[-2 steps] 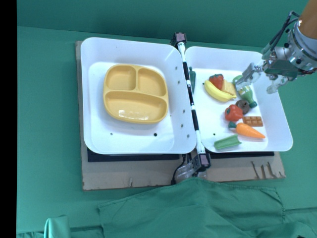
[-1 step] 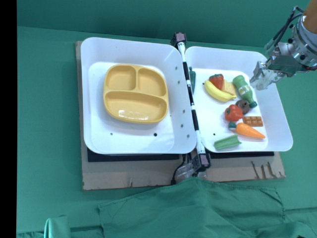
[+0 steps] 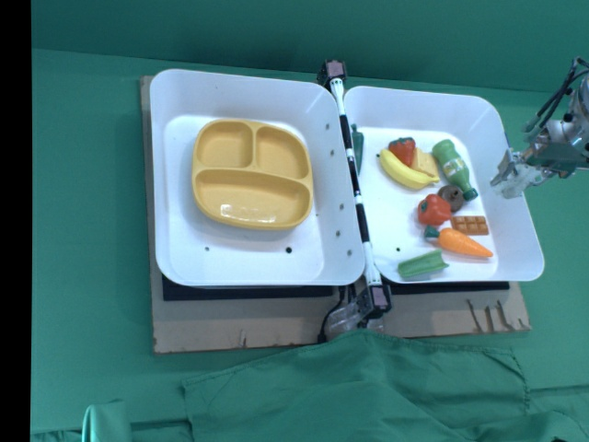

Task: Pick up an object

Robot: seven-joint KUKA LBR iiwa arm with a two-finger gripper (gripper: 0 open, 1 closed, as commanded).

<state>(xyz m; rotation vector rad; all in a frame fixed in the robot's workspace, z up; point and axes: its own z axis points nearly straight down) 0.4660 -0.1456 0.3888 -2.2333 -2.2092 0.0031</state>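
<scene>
The right bin holds several toy foods: a banana, a red strawberry, a green bottle, a brown donut, a red pepper, a brown waffle square, a carrot and a green vegetable. My gripper hangs over the bin's right rim, right of the bottle and apart from it. It is open, with nothing between its pale fingers.
In the left bin lies a yellow divided plate. A dark green piece rests against the divider rail between the bins. Green cloth bunches at the front of the bench.
</scene>
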